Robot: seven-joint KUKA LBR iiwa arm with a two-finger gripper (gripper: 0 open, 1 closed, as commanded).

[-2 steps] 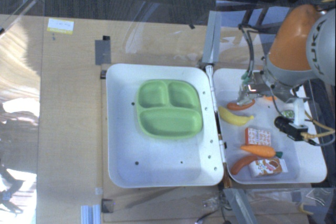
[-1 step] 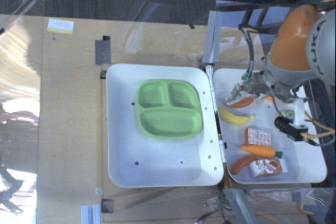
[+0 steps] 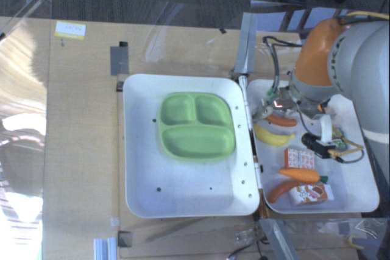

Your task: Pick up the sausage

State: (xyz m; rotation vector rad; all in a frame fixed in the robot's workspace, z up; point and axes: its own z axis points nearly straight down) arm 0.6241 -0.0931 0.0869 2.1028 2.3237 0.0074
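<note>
On the wide pale wooden bench we see two shallow white bins side by side. Over the right white bin hangs the big grey robot arm with an orange band, which comes in from the right and covers the far right part of that bin. The left white bin holds a light green plastic plate with three sections, lying flat a little toward the far side. The claw sits low at the far left part of the right bin, close to the wall between the two bins. We cannot tell whether the claw is open or closed, because it is small and partly hidden by wires. Just under the claw lies a short red-orange toy piece shaped like a little sausage, and we cannot tell whether the claw touches it. Right beside that piece, on the near side, lies a yellow toy banana. Nearer to us rests a small red and white box, then an orange toy carrot with a green tip. The curved reddish-brown sausage lies at the near left part of the right bin, well apart from the claw and just beside a small flat white packet with a picture.
</note>
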